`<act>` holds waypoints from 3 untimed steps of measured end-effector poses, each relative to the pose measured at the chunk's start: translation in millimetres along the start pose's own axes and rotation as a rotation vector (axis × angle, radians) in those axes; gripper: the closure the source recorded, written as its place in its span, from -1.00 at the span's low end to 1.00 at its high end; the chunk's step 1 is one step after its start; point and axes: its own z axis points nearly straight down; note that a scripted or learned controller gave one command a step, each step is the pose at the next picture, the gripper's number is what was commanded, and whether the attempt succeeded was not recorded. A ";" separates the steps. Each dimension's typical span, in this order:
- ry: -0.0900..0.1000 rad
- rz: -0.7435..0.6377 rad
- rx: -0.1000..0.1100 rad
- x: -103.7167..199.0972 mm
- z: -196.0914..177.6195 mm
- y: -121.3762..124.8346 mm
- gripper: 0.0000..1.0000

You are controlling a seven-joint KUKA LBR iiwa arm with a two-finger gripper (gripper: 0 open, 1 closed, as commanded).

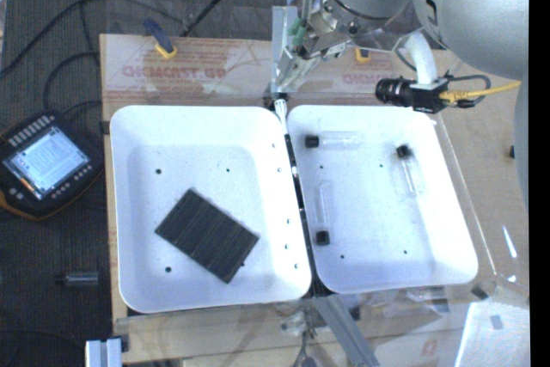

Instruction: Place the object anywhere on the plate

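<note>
Hanging at upper centre with the gripper (280,99) above the bins' meeting rims, grip width being impossible to tell, seemingly preparing the pick, needing lowering onto a clear tube (409,176) lying centre right, then carrying to the dark plate (207,235) lower left.

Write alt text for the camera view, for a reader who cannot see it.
Two shallow white bins sit side by side: the left bin holds a dark ridged plate, the right bin three clear tubes with black caps. The gripper hangs over the far rim where the bins meet.
</note>
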 end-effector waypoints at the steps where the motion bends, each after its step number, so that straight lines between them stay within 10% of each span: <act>1: 0.001 -0.126 0.000 65.6 -6.8 65.7 1.00; 3: -0.006 -0.139 0.000 102.0 -75.7 97.8 1.00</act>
